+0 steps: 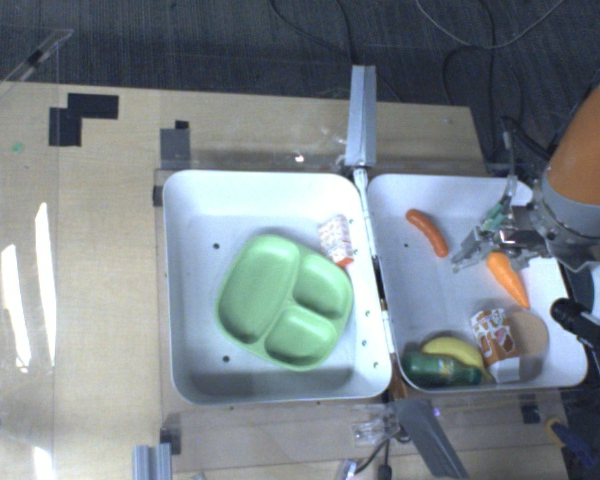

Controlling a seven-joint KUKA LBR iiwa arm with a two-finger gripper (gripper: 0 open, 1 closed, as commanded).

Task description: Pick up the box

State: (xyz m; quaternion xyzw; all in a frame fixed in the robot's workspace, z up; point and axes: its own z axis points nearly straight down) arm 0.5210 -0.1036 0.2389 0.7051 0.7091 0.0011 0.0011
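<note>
Arm over the right bin (pixel 410 298)

Gripper (pixel 477 245) hovers beside the carrot (pixel 507 278); the box (pixel 493 340) lies nearer the bin's front, by the banana (pixel 450 348).

green divided plate (pixel 285 301) in left bin (pixel 190 268), sausage (pixel 427 231), carrot (pixel 507 278), banana (pixel 450 348)

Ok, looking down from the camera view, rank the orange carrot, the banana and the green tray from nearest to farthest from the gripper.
1. Carrot, right bin, just beside the gripper.
2. Banana, right bin's lower edge.
3. Green tray, left bin.
</note>
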